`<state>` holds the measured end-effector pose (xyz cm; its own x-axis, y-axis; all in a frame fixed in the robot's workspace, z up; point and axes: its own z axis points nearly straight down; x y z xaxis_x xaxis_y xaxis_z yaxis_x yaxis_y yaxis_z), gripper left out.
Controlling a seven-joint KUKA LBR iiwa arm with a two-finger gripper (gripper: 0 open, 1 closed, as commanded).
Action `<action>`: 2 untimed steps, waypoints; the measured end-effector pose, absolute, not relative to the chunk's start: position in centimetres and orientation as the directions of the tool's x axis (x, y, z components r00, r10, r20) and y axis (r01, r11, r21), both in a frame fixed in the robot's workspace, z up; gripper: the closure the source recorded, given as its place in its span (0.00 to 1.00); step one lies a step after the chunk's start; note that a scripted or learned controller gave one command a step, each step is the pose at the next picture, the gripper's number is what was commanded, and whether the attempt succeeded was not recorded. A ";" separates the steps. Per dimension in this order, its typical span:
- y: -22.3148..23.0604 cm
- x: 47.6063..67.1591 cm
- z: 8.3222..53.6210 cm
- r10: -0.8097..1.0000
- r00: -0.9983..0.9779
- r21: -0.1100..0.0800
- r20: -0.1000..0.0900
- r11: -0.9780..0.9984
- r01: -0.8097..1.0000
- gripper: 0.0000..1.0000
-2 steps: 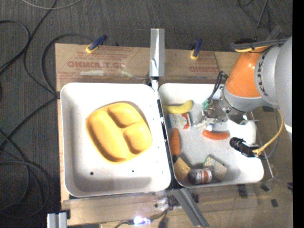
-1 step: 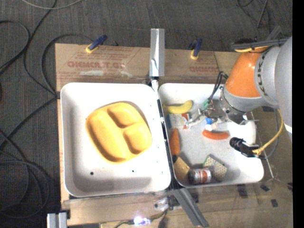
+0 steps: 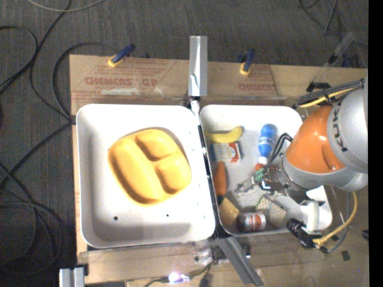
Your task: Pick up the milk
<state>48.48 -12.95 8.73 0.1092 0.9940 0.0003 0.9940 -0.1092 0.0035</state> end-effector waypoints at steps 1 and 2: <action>-11.0 53.8 12.4 0.997 0.074 -0.004 0.000 -0.074 0.997 0.00; -11.1 51.1 8.9 1.000 0.002 0.010 -0.003 -0.002 1.000 0.00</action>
<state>51.10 -11.11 8.86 0.0020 1.0000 -0.0034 0.9999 -0.0020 0.0101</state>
